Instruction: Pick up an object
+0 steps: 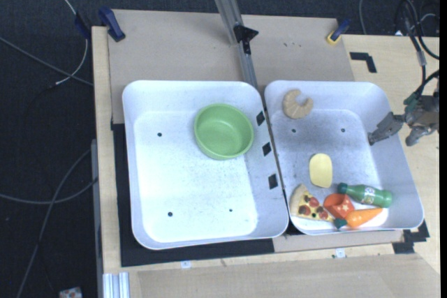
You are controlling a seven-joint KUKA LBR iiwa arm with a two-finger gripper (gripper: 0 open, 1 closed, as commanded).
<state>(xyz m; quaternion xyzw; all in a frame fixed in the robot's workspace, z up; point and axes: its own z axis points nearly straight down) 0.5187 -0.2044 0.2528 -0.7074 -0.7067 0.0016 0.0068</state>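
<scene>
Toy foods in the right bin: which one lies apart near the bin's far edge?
The tan bitten cookie, alone at the far edge. The yellow piece sits mid-bin; the pizza slice, tomato, green bottle and carrot crowd the near edge.

Probably lab: clamped bench (174, 52), loose cables (42, 87), white bins (147, 150).

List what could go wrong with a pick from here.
1. The green bottle, carrot, red piece and pizza slice lie packed in the right bin's near corner; fingers may catch two or jam on the wall.
2. The gripper sits at that bin's right rim, so a straight descent may strike it.
</scene>
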